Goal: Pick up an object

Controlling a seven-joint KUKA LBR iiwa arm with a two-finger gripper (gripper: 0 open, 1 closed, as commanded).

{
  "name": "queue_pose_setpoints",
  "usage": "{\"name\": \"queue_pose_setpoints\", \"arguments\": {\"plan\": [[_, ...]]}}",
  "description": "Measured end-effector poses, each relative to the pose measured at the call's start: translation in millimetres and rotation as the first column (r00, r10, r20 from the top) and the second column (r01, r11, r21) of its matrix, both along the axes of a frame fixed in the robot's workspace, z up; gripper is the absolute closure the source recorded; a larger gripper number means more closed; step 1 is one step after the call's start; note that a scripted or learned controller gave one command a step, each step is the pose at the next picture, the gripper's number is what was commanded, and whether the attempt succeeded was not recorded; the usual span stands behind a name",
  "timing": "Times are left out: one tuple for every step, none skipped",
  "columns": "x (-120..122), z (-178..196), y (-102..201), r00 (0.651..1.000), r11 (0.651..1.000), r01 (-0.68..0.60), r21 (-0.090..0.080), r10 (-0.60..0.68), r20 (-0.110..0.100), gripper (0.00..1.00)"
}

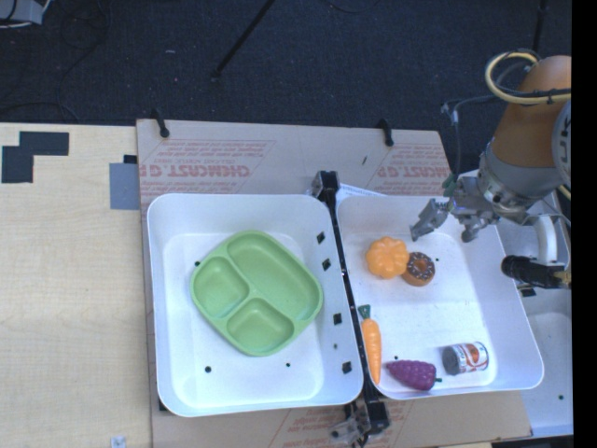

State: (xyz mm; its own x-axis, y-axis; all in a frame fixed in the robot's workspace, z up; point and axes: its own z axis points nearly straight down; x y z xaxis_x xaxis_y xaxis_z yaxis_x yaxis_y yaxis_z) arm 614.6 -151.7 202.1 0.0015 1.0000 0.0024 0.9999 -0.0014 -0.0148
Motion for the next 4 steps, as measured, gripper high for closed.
{"name": "queue_pose_setpoints", "arguments": {"plan": [[3, 8, 0, 1.000, 1.000, -0.002, -0.003, 0.002, 0.014, 0.00], [12, -46, 0, 1.000, 1.000, -0.004, -0.002, 0.004, 0.010, 0.00], [7, -87, 0, 1.000, 1.000, -0.002, -0.001, 0.002, 0.026, 0.00], [10, -83, -2, 0.999, 1.000, -0.001, -0.006, 0.002, 0.035, 0.00]]}}
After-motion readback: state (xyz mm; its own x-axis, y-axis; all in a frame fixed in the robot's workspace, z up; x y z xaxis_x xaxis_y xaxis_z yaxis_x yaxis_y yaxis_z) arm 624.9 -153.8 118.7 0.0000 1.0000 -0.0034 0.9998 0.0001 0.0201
